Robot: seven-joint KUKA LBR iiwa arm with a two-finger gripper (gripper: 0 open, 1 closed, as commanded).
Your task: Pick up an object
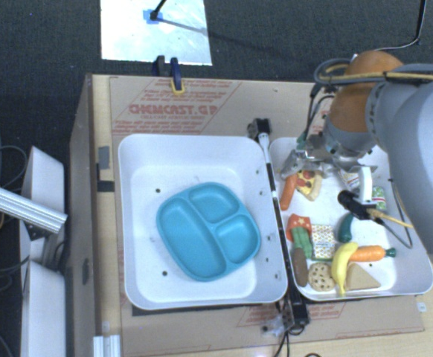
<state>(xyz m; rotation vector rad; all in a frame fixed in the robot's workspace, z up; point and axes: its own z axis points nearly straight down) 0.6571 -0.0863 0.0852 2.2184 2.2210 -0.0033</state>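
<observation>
My gripper [311, 166] hangs low over the back left part of the right bin [410, 274], under the grey wrist with its orange band. Directly below it lie a pale and red toy food piece [306, 184] and a small orange carrot [287, 193] by the bin's left wall. I cannot see anything held in the gripper. Nearer the front lie a red piece [298, 222], a green piece [302, 241], a checked cracker [322, 238], a teal piece [346, 227], a banana [342, 263] and a second carrot [367, 254].
The left bin [146, 169] holds a blue divided plate [207, 230]. A brown sausage [299, 263], a cookie [321, 276] and a bread slice [362, 278] sit at the right bin's front edge. The big grey arm covers the right bin's far right side.
</observation>
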